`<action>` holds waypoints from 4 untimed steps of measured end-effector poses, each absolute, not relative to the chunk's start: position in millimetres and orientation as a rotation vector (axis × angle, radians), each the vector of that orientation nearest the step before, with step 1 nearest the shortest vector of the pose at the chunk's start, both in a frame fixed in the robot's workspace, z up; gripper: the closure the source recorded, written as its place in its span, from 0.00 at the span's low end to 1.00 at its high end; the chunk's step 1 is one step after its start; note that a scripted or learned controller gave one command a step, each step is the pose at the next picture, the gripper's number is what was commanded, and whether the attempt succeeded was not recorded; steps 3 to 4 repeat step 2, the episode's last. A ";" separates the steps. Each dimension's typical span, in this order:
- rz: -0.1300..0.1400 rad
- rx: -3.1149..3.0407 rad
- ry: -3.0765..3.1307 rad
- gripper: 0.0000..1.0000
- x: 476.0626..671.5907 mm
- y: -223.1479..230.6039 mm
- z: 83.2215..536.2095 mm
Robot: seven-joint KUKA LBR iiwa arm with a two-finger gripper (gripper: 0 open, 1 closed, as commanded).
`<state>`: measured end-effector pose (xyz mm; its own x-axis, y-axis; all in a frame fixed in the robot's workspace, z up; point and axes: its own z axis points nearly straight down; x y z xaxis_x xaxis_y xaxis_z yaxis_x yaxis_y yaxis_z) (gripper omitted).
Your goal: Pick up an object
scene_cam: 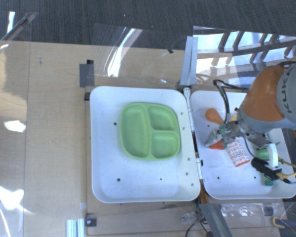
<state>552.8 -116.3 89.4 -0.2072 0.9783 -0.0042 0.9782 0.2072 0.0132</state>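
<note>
My gripper (pixel 220 134) hangs low over the left part of the right bin (pixel 222 184). Just below its tip lies a small red-orange piece (pixel 216 145), partly hidden by the tip. An orange carrot-shaped toy (pixel 214 115) lies a little behind the gripper, apart from it. To the gripper's right, a white packet with red print (pixel 238 153) lies flat on the bin floor. The arm's orange band and grey wrist cover the back right of this bin.
The left bin (pixel 108 181) holds a light green divided plate (pixel 150 131) near its middle. A small green object (pixel 268 181) lies near the right bin's front right corner. A metal post (pixel 189 65) stands behind the wall between the bins.
</note>
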 end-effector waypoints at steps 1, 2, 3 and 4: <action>0.019 1.964 2.425 1.00 555.9 -116.3 101.8; 0.010 2.233 2.202 1.00 558.1 -29.1 218.3; 0.010 2.233 2.202 1.00 558.1 -29.1 218.3; 0.010 2.233 2.202 1.00 558.1 -29.1 218.3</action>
